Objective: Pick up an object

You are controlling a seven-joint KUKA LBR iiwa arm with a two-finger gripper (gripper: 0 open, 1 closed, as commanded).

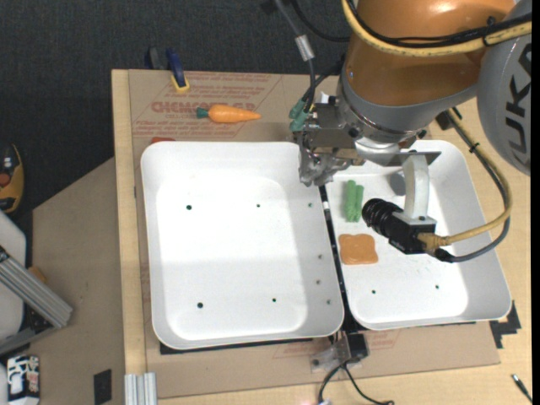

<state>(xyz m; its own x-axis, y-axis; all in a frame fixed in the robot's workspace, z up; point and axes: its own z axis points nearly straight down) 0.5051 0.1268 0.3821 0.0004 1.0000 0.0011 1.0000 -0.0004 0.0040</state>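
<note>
two white bins (228, 251) on cardboard (143, 125) (dark carpet (76, 24) around); gripper (316, 169) jaws unclear.

The cardboard sheet (245, 99) beyond the left bin carries faint red print, too blurred to read, and large dark letters "UK" stand on the grey arm (513, 99) at far right.

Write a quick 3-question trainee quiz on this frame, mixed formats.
1. True or false: the toy carrot lies inside the left bin.
2. Which item lies nearest the orange toast-shaped piece in the right bin? A) green block B) blue clamp C) toy carrot
3. Fill in: the end effector hangs over the ___ between the two bins.

Key: 1 false, it lies on the cardboard behind the bins; 2 A; 3 divide.
</note>
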